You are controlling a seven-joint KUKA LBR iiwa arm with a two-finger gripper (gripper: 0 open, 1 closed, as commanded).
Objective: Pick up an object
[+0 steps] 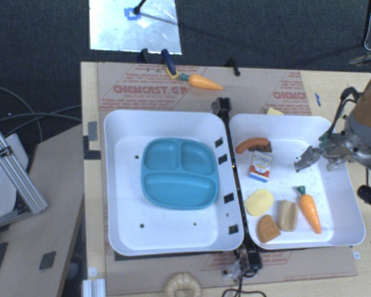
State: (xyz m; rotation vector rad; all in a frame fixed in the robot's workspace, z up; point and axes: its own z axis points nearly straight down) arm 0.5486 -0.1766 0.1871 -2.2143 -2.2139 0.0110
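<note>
Two shallow white bins side by side on a cardboard-covered bench (142,85). Left bin (120,166) bearing a blue divided plate (179,172) near its middle. Right bin (346,221), taken as the landmark here, holding the small toys. Reaching in over that bin's right rim, the grey arm (368,122), its gripper (309,158) low over the bin's upper right floor; fingers look slightly parted with nothing seen between them. Within the right bin: a sausage (252,144) near the upper left corner, a small red, white and blue carton (260,165) just below it, a yellow potato-like piece (260,202) at lower left, a carrot (309,210) with green top toward the lower right, well apart from the gripper, a tan bread slice (288,215) just left of the carrot, and an orange-brown biscuit-like piece (268,229) by the bottom rim. Beyond the right bin's upper left corner, on the cardboard, a second carrot (201,82). Past the bin's top rim, a small pale yellow piece (274,111).
</note>
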